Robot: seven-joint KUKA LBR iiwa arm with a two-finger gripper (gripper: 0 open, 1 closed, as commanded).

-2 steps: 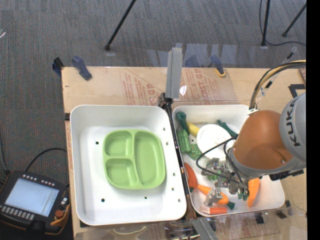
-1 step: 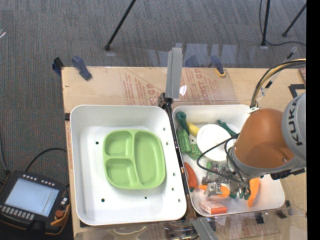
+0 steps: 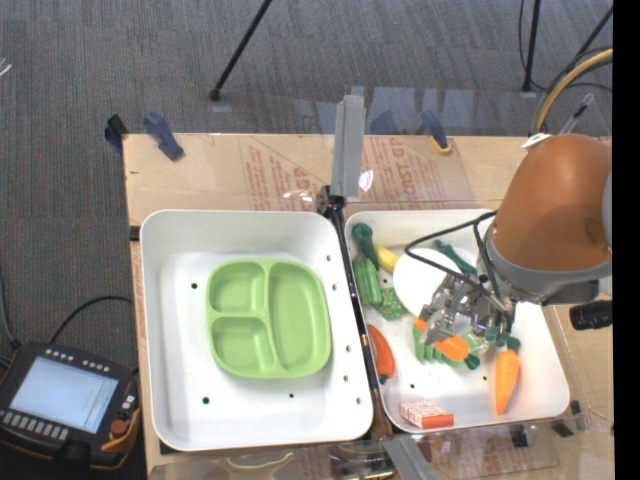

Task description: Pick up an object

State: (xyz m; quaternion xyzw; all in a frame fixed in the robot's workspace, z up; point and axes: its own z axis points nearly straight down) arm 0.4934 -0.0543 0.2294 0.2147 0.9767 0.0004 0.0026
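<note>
— Looking down, where do we see the arm?

— We see it reaching in from the right, its orange band (image 3: 553,203) over the right bin (image 3: 535,393). The fingers (image 3: 462,313) hang low in the middle of that bin, right among a cluster of toy food.

— Are they holding anything?

— We cannot tell; the metal parts blur into the green and orange pieces (image 3: 447,346) beneath, so how far apart they stand is unclear to us.

— What else lies in that bin?

— A carrot (image 3: 506,378) just right of the fingers, a red pepper (image 3: 381,352) by the left wall, a small red and white box (image 3: 426,414) near the front, a white plate (image 3: 420,280), a banana (image 3: 386,259) and a green corn cob (image 3: 368,282) behind.

— And the left bin (image 3: 165,388)?

— It holds a green divided plate (image 3: 268,318), lying flat in the middle, well apart from the arm
</note>
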